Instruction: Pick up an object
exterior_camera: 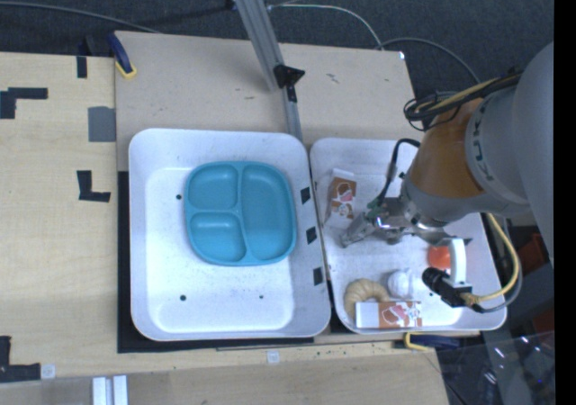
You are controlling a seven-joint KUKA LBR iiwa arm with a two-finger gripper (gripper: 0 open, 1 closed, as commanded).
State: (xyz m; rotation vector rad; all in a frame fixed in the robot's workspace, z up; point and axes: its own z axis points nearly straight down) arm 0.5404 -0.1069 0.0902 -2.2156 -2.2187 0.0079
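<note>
Hanging low over the middle of the right bin, the gripper is seen pointed toward the left of the view, its two fingers slightly apart with nothing between them. No object is held.

The nearest object is the packet, a small white pack with a brown print, lying on the bin floor just above and a little left of the fingertips, close to the wall shared with the left bin. Its long axis is judged to run roughly up and down the view, across the line in which the fingers point. Whether the fingertips touch its lower edge cannot be told.

The other objects lie on the opposite side, toward the bin's lower edge: a croissant, a white ball and a box, all grouped below the gripper. A short shift up and left would probably suffice for the packet; the lower group would call for a longer move.

A blue tray lies in the left bin, well apart.
</note>
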